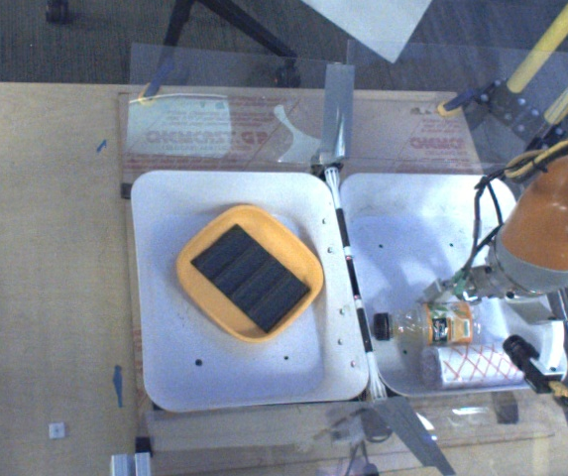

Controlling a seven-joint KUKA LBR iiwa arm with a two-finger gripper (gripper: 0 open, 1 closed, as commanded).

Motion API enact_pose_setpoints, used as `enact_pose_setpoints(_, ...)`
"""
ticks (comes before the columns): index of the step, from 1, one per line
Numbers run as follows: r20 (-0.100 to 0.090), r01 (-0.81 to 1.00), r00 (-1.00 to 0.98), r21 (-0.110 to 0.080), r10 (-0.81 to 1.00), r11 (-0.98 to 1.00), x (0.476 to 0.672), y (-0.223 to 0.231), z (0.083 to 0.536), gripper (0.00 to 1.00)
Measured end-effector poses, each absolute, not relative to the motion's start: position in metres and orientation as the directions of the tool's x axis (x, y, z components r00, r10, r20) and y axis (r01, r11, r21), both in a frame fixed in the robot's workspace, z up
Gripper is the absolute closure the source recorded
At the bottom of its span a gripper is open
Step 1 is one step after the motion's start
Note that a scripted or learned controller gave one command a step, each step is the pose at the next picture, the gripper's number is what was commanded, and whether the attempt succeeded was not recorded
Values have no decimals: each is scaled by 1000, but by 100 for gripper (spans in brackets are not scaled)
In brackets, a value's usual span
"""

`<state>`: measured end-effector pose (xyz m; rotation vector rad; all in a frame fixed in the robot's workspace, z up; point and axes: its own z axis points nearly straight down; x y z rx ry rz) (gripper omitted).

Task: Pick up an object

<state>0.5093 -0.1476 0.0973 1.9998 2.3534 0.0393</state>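
Nearby, small clear bottle [424,324], black cap, lying flat, end effector [459,288] state unclear

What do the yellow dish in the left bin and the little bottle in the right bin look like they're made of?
Yellow dish: probably matte moulded plastic, with a dark ribbed insert. Small bottle: likely clear plastic or glass, see-through body, dark cap, printed label.

Even overhead light, bright. White bin [402,216] beside the end effector [459,288] looks blue-tinted, slightly washed out. Soft focus overall; shadows faint.
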Motion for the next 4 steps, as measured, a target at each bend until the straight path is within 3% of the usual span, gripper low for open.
enact_pose_setpoints(1, -21, 985, -162, 53, 987, 163, 510, -146, 107, 100)
enact_pose_setpoints(2, -22, 985, -161, 57, 987, 162, 511, -147, 108, 0)
enact_pose_setpoints(3, -42, 986, -143, 74, 989, 146, 502, -142, 104, 0)
enact_pose_setpoints(4, -1, 983, -184, 1, 983, 184, 543, -90, 201, 0)
